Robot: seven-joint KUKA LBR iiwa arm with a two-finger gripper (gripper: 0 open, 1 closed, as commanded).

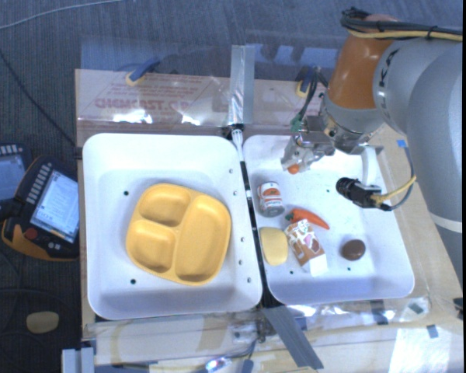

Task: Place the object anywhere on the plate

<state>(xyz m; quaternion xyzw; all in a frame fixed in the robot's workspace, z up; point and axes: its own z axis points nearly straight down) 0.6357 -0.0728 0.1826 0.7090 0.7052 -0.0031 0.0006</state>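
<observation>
Gripper (pixel 300 157) up in the top part of the right bin (pixel 394 283), near the middle of the frame's upper half. Hanging from the grey arm (pixel 423 92) with the orange band (pixel 359 67), coming in from the upper right. Apart or together: cannot tell from up here. Small orange bit (pixel 293 167) right at the gripper's tip; held or just lying there, cannot tell.

Below the gripper, all in the right bin and none on the plate:
- little can (pixel 270 198) with a red label, close to the bin's left wall
- orange carrot (pixel 310 218) lying flat, just right of the can
- pale yellow block (pixel 273 245) under the can, next to the left wall
- red and white packet (pixel 306 249) touching the carrot's lower side, just right of the yellow block
- brown round thing (pixel 352 249) by itself, further right

Black plug (pixel 357 190) with a yellow wire hanging off the arm, over the right side of that bin.

Yellow plate (pixel 179 231) in the middle of the left bin (pixel 109 290), left of centre in the frame. Three hollow parts in it, two small and one long. Well apart from the gripper.

Hand screen (pixel 45 208) with an orange edge on the grey floor at the far left
</observation>
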